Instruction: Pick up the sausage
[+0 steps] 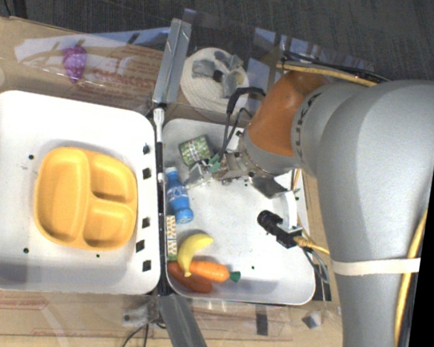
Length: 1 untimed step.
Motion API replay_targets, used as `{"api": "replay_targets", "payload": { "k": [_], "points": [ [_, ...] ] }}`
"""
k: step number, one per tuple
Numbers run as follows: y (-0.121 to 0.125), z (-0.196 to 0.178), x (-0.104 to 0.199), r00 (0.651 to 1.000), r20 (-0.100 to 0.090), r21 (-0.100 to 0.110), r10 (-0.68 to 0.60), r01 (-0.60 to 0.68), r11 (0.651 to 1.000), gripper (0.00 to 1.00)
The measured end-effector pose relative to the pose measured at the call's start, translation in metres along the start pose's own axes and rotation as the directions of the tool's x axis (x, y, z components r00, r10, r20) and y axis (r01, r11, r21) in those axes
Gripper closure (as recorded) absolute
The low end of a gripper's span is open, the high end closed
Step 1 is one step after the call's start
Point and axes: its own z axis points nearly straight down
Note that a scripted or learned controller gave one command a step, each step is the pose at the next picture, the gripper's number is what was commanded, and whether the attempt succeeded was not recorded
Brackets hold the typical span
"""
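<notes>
Counter [42, 314]: brown, carries both bins side by side.
Arm [366, 150]: grey with an orange band, reaches in from the right over the right bin's far side.
Left bin [15, 118]: white, holds a yellow divided tray [88, 198] in its middle.
Right bin [232, 232]: white, things lie along its left wall and near edge.
Blue bottle [178, 198]: lies by the left wall, between the green packet and the banana.
Banana [194, 246]: near-left part, just beyond the carrot.
Carrot [212, 271]: orange, lies across the sausage.
Sausage [192, 283]: red-brown, in the right bin's near-left corner, against the near wall, partly under the carrot.
Green packet [196, 149]: far-left corner of the right bin.
Fingers [219, 167]: low, just right of the green packet, well apart from the sausage; cannot tell how far open, or whether they hold anything.
</notes>
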Motion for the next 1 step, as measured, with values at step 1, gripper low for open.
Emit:
{"api": "replay_targets", "payload": {
  "k": [1],
  "points": [
    [0.0005,-0.0086,0.0031,1.0,-0.007,0.003,-0.006,0.006,1.0,1.0]
  ]
}}
